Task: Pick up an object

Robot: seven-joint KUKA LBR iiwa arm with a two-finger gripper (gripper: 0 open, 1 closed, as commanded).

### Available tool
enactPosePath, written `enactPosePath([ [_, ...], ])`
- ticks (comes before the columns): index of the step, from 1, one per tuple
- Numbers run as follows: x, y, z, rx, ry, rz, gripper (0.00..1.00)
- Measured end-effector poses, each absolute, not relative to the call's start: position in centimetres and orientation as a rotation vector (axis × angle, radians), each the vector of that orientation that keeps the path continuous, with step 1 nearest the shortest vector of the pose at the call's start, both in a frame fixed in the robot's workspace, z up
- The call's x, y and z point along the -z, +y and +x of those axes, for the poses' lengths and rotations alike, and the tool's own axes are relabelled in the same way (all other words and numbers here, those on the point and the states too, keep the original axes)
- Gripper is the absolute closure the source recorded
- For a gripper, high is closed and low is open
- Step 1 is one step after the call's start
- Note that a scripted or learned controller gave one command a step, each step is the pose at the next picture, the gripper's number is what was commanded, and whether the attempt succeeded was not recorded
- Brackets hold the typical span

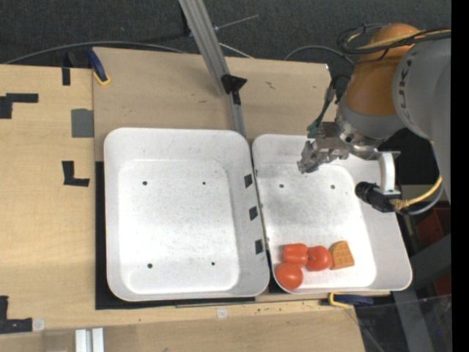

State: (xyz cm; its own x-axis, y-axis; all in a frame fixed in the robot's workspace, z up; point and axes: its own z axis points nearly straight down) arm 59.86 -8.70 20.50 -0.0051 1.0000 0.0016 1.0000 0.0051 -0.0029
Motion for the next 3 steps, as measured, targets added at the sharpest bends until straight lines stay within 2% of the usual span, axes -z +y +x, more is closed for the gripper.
enactPosePath([
  [2, -19.8, 2.5, 56.6, -0.002, -2.226, -2.211, 1.0],
  [3, -21.4, 8.2, 54.5, 0.0, -2.228, -2.21, 1.0],
])
